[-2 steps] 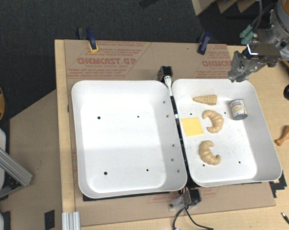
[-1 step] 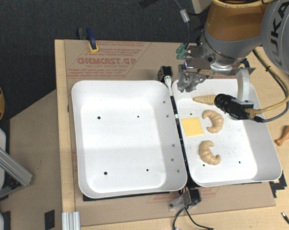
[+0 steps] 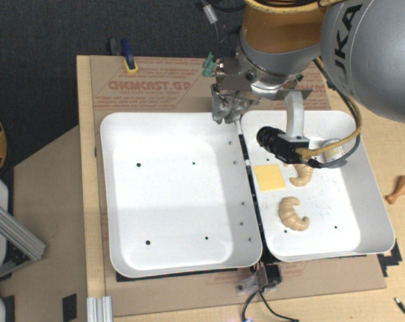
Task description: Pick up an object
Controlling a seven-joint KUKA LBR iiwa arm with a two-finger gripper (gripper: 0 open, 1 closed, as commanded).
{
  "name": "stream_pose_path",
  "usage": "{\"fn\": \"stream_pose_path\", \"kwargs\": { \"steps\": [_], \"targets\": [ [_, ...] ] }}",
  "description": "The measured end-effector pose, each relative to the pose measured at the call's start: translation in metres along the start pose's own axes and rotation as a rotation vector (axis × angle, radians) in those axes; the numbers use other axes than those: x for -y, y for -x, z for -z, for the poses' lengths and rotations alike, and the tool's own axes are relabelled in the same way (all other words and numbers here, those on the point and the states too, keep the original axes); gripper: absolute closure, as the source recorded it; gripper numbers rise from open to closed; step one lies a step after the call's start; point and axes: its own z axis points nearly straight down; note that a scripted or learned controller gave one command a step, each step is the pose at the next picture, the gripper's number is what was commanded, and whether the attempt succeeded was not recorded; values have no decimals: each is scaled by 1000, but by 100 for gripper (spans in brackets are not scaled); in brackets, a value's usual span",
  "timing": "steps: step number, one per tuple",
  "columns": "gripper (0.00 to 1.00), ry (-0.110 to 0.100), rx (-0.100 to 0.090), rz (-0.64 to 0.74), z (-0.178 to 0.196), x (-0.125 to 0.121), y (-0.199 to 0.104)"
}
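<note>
We see the end effector point(image 3: 226, 110) at upper centre over the bins' divider, can't tell its state; croissant point(image 3: 294, 214), yellow square point(image 3: 269, 178) and a second croissant point(image 3: 301, 175) sit in the right bin point(image 3: 363, 200).

Two white bins on the bench: left bin point(image 3: 122, 180), right bin point(image 3: 370, 213). Two croissants, one point(image 3: 294, 214) toward the right bin's near edge, one point(image 3: 301, 175) mid-bin. One yellow square slice point(image 3: 269, 178) beside its left wall. One blue-and-yellow clamp point(image 3: 128, 55) at the bench's far left corner.
</note>
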Motion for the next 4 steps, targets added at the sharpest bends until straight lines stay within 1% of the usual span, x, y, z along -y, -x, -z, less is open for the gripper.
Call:
{"fn": "stream_pose_path", "kwargs": {
  "steps": [1, 2, 3, 4],
  "targets": [
    [100, -7, -1, 1, 23, 95, -50],
    [100, 16, -9, -2, 193, 90, -96],
    [100, -19, 10, -11, -1, 64, -92],
    [100, 17, -7, -7, 183, 62, -93]
  ]
}}
